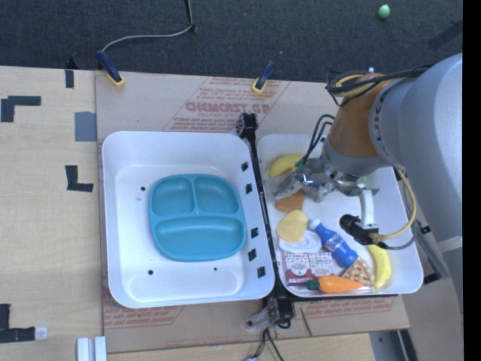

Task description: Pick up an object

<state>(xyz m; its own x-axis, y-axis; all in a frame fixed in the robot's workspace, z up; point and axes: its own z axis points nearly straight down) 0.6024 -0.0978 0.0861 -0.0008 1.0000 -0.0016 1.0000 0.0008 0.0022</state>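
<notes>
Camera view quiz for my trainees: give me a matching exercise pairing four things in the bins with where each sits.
Things:
1. blue divided plate
2. carrot
3. blue bottle
4. end effector

Places:
A. front edge of the right bin
B. rear of the right bin, near the divider
C. middle of the left bin
D. middle of the right bin, lying at a slant

Pairs: 1-C, 2-A, 3-D, 4-B

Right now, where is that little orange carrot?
The carrot lies in the right bin, near its front edge, between a red-and-white packet and a banana, just below the blue bottle.
</notes>
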